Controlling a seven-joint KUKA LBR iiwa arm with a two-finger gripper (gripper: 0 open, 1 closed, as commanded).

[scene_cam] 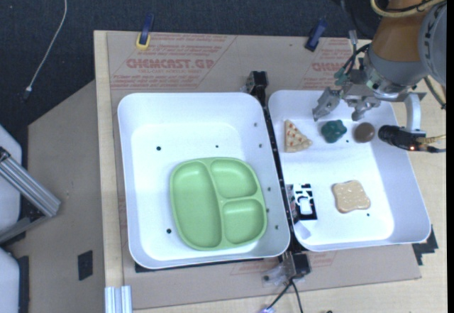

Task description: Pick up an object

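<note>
Dark carpet surrounds a worktop [213, 56] bearing two white bins. Left bin [142, 134] holds a green divided plate [216, 201]. Right bin [397, 191] holds a pizza slice [296, 136], teal object [333, 130], brown disc [364, 133] and toast [351, 196]. Claw [344, 107] hovers spread, ungripping, just above the teal object; descend centred, straddling it before closing.
</note>
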